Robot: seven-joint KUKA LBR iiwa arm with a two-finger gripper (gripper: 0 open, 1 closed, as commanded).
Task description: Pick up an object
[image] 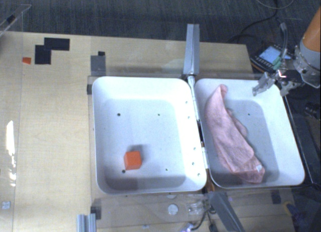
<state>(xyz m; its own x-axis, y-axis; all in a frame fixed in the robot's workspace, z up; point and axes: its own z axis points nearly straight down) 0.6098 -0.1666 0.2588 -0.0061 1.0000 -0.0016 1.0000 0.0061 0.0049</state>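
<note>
The gripper [273, 83] is seen above the far right corner of the right bin [296, 148], its fingers spread apart with nothing between them. A pink cloth [229, 135] is laid lengthwise in that bin, well apart from the gripper; an orange block [133, 160] is found in the left bin [103, 125], near its front.

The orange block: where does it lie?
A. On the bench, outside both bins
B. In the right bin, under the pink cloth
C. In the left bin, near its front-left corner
C: the orange block lies on the floor of the left bin, apart from the pink cloth, which lies in the right bin.
</note>
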